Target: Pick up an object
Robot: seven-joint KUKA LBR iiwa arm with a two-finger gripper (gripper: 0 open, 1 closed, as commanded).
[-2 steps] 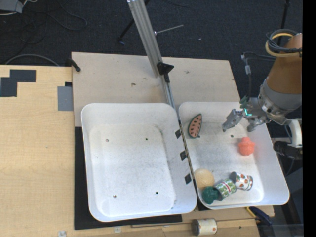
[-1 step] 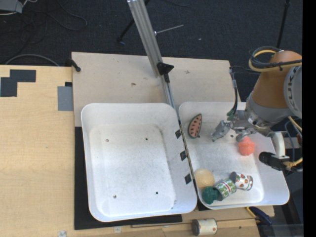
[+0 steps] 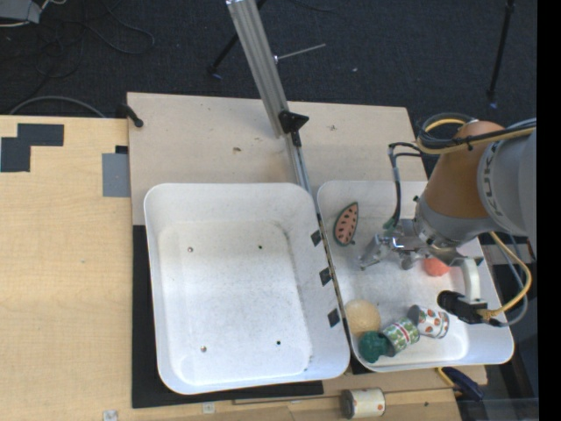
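Observation:
My gripper (image 3: 387,254) hangs low over the middle of the right bin (image 3: 491,351), its fingers spread open with nothing between them. A watermelon-slice toy (image 3: 346,224) lies just to its left, near the bin's left wall. Right of the gripper, partly under the wrist, sits an orange-red ball (image 3: 436,267). Toward the front of the bin lie a pale yellow ball (image 3: 361,312), a green lump (image 3: 374,346), a green-and-white can (image 3: 401,333) and a red-and-white can (image 3: 431,322).
The left bin (image 3: 175,226) stands beside the right one, divided from it by black clips along the shared wall. A slanted aluminium rail (image 3: 263,68) rises behind the bins. A small cylinder (image 3: 362,403) lies on the bench in front of the bins.

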